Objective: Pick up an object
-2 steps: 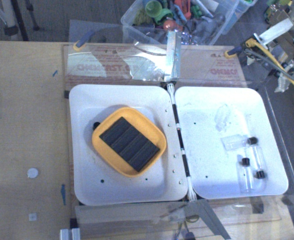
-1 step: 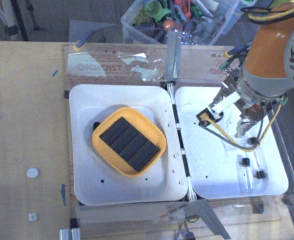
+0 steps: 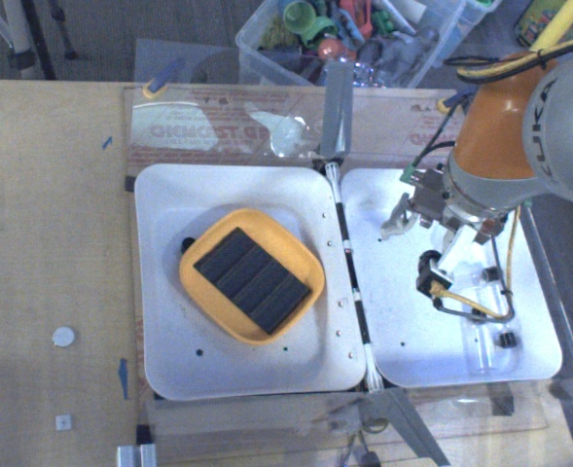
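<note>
Here we are above the counter (image 3: pixel 53 212), two white bins side by side. The left bin (image 3: pixel 169 348) holds the only big candidate: a yellow square object (image 3: pixel 252 275), rounded at the corners, with a black ribbed panel set into its top. It lies flat in the middle of that bin, turned at an angle to the walls, clear of every side. A small dark bit peeks out at its far-left corner; what that is, I can't make out.

Over to the right bin (image 3: pixel 393 329), and there's the arm (image 3: pixel 500 134), orange band showing, reaching in from the right. The gripper (image 3: pixel 400 222) hangs over the far-left part of that bin, close to the divider between the two bins and well apart from the yellow object. Jaws open or closed? From this angle I cannot tell, and nothing shows between them.

Near the right bin's near-right corner sits a small black piece (image 3: pixel 505 339). On the bare counter at the near left lies a little white disc (image 3: pixel 63 337). Far beyond the bins stands a clear tub (image 3: pixel 364 17) packed with colourful toys.
</note>
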`<action>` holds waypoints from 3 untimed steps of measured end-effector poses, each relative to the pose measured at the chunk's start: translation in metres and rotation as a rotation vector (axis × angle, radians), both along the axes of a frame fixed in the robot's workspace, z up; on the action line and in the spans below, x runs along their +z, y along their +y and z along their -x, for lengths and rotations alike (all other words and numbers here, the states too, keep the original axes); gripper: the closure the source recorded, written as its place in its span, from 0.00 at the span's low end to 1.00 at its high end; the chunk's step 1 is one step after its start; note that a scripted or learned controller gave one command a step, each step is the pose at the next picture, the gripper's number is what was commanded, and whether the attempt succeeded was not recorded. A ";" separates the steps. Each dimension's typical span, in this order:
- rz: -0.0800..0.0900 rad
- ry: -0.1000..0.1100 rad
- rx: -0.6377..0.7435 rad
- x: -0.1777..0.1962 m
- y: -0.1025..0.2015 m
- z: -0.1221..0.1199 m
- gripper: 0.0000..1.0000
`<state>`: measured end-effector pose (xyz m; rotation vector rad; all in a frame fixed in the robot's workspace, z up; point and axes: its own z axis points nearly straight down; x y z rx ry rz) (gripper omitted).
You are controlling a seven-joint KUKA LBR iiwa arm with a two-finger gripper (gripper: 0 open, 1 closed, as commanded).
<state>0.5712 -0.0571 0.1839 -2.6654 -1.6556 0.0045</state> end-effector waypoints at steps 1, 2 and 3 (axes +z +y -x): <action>-0.001 -0.002 0.177 0.059 -0.045 0.057 0.00; 0.001 -0.007 0.749 0.057 -0.009 0.036 0.00; 0.002 -0.009 0.739 0.034 -0.041 -0.026 0.00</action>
